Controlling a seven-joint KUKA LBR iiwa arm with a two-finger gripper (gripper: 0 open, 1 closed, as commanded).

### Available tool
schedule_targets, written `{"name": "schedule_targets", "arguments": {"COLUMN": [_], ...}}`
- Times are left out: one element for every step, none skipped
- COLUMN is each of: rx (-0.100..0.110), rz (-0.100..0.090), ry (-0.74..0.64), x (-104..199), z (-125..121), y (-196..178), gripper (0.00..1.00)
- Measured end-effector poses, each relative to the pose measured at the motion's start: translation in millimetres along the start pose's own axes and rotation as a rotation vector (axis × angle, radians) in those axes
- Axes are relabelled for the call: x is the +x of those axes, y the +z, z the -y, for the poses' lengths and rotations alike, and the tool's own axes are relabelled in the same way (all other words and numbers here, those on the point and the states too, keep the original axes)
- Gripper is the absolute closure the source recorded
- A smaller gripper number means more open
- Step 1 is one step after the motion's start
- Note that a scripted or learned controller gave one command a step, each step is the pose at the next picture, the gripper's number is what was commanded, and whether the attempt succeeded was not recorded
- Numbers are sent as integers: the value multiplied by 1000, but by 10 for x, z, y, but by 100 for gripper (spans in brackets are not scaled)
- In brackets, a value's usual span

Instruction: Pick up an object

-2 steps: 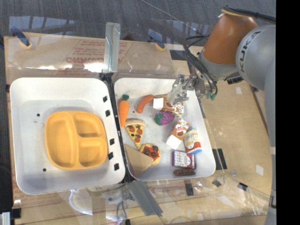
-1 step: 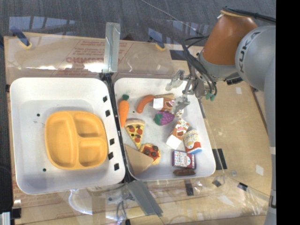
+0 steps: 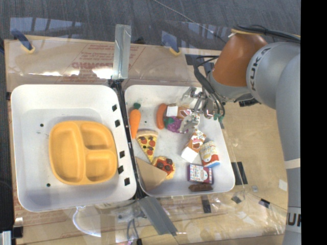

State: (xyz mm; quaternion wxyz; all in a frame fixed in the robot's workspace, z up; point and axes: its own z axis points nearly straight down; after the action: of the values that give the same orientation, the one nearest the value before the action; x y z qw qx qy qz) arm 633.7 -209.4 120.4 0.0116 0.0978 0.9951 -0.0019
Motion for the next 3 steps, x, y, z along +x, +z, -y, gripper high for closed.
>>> {"name": "schedule_targets", "arguments": {"rx": [1,-4,3], "rz": [37,-24,-25], "ry": [114,50,407], "x": [356,782,982], "z": [-81,-977,-468], "y": [35,200,254], "gripper": [0,0,0]}}
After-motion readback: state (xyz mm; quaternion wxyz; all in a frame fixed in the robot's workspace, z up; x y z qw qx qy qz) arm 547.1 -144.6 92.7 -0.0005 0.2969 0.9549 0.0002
